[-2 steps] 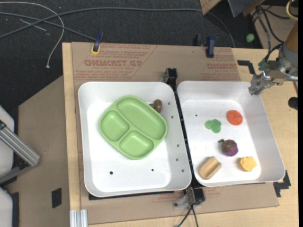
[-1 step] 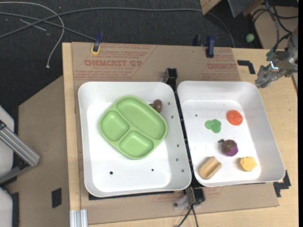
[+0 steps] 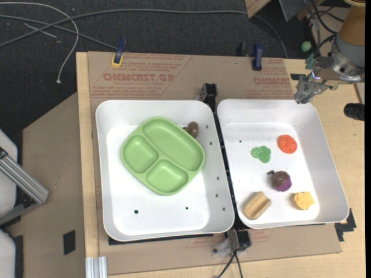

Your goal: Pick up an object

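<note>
Arm: grey KUKA arm with an orange band, entering at the upper right corner of the view, above the far right corner of the right bin (image 3: 324,155).
End effector (image 3: 304,95): hangs over the far rim of the right bin, near its back right corner, well apart from every object; whether it is wide or narrow cannot be told, and nothing is visible in its grasp.
Left bin (image 3: 116,207): shallow, white, holds a green divided tray (image 3: 163,155) with three compartments, lying turned at an angle to the bin walls.
Brown object (image 3: 192,129): small, rounded, dark brown, just beside the far right edge of the green divided tray, touching or nearly touching it.
Orange-red object (image 3: 287,144): rounded, in the upper middle of the right bin.
Green object (image 3: 261,153): small, lobed, leaf-like, just left of the orange-red object.
Purple object (image 3: 281,180): dark, round, near the middle of the right bin, below the green and orange-red pieces.
Tan object (image 3: 256,205): oblong, like a bread roll, near the front wall, lying at a slant.
Yellow object (image 3: 303,200): small, lumpy, to the right of the tan object, near the front right corner.
Surface (image 3: 58,172): brown cardboard sheet under both bins, held by two blue clamps (image 3: 120,51) along the far edge.
Cables (image 3: 52,33): pale, looping over the dark floor at the upper left.
</note>
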{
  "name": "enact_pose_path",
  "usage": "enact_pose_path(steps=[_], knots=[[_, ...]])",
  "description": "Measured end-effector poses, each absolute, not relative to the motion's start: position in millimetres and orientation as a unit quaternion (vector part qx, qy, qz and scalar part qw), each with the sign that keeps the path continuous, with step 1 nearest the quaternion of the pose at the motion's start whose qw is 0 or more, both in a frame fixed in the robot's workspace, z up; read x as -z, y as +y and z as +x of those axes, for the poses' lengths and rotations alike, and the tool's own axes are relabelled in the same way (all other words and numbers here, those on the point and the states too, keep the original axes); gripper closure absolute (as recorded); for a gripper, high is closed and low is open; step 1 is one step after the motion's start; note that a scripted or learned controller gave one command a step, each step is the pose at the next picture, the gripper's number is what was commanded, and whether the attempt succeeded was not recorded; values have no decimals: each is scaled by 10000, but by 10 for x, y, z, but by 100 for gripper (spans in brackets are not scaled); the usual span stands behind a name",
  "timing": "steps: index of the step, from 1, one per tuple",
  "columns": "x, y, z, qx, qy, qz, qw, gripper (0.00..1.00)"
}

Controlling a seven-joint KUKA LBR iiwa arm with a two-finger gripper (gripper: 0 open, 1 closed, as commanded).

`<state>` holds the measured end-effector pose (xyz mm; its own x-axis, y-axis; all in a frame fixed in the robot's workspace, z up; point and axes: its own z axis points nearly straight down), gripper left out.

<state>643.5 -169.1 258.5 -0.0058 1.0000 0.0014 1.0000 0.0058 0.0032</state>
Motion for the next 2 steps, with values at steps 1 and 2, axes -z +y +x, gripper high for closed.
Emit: enact_pose_path(steps=[1, 2], knots=[[-2432, -1126, 6458, -3, 7094, 7048, -21, 100], [-2501, -559, 6447, -9, 7093, 7049, -15, 100]])
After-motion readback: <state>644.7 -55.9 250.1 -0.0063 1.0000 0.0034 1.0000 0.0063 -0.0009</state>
